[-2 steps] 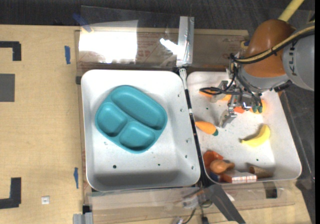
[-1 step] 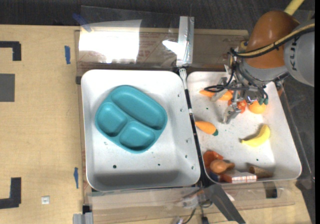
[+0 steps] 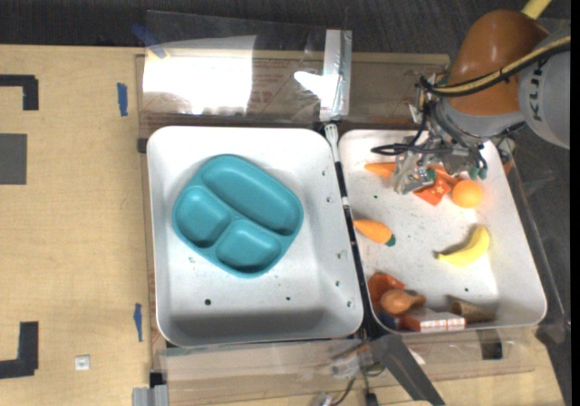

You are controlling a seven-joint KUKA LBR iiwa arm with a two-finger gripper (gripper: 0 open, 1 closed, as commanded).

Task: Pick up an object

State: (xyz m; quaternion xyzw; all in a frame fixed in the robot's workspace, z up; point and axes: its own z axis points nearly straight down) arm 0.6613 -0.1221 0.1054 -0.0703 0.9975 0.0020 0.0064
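My gripper (image 3: 415, 178) is low over the far part of the right bin (image 3: 517, 291), just below the arm's orange band (image 3: 489, 51). It is right beside a red piece (image 3: 435, 193) and an orange carrot-like piece (image 3: 381, 169), and may be touching them. An orange ball (image 3: 468, 193) lies just to its right. Nearer the front are a carrot with a green tip (image 3: 373, 231) and a yellow banana (image 3: 465, 247). I see nothing lifted off the bin floor.
The left bin (image 3: 181, 304) holds a teal divided plate (image 3: 237, 212). At the right bin's front edge lie reddish-brown food pieces (image 3: 395, 295) and a brown stick-like item (image 3: 471, 309). A clear plastic sheet (image 3: 236, 78) lies behind the bins.
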